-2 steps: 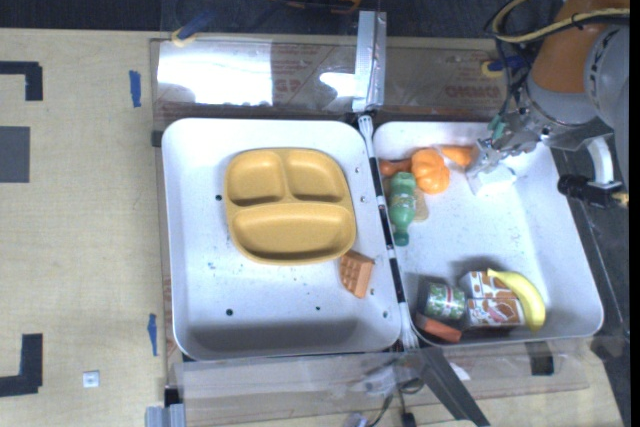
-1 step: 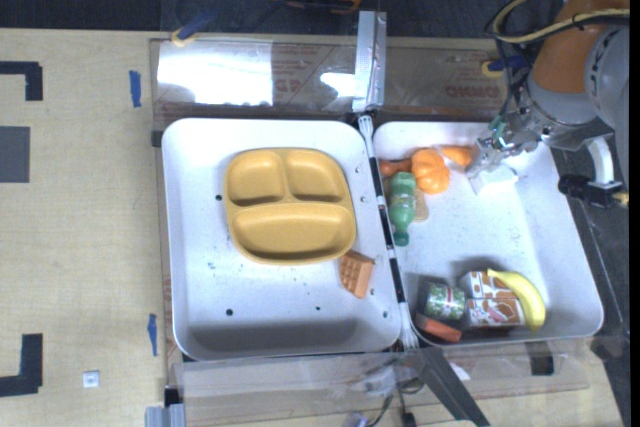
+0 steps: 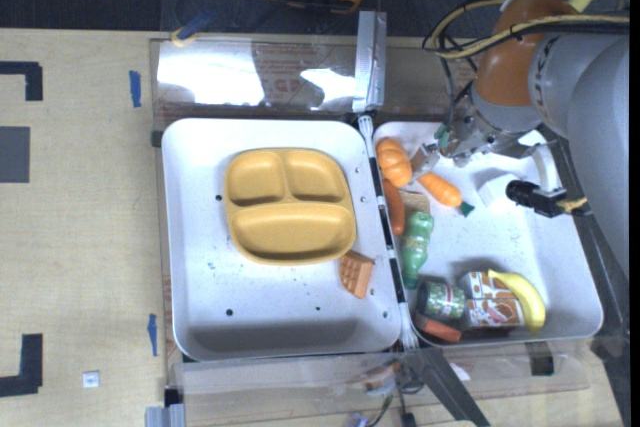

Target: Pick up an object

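The pale wooden table [image 3: 80,245] looks matt; both shallow white plastic bins [image 3: 190,295] look smooth, the yellow three-part plastic plate [image 3: 290,205] faintly glossy, the clear plastic sheet [image 3: 250,75] glaring

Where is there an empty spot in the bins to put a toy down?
The left bin has bare floor to the left of the yellow tray and in front of it. In the right bin, the middle is bare, between the carrot and the banana. Its left edge and front are crowded, with the green bottle there.
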